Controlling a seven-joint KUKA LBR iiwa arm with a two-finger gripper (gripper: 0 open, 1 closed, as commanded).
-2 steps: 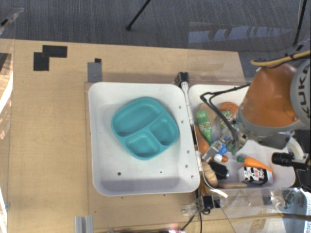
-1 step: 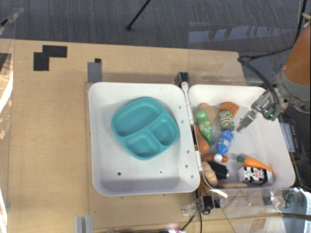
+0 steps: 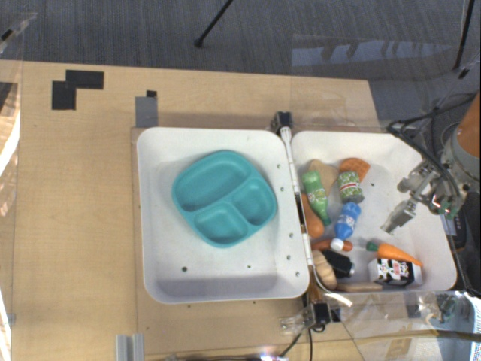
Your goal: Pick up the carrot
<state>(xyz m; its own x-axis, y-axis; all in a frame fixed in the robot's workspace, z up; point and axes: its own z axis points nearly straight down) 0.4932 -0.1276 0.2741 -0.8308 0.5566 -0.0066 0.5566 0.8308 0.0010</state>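
The carrot (image 3: 396,252) is orange with a small green stem and lies near the front right of the right bin (image 3: 391,145), just behind a black and white carton (image 3: 394,272). My gripper (image 3: 406,199) hovers over the right side of that bin, a little behind and to the right of the carrot. Its fingers (image 3: 396,218) are spread open and hold nothing. The grey arm with its orange band enters from the right edge.
The right bin also holds a green bottle (image 3: 316,190), an orange-topped bottle (image 3: 350,179), a blue bottle (image 3: 346,220), a long orange piece (image 3: 313,218) and a wooden utensil (image 3: 325,271). A teal divided plate (image 3: 223,197) sits in the left bin (image 3: 161,269).
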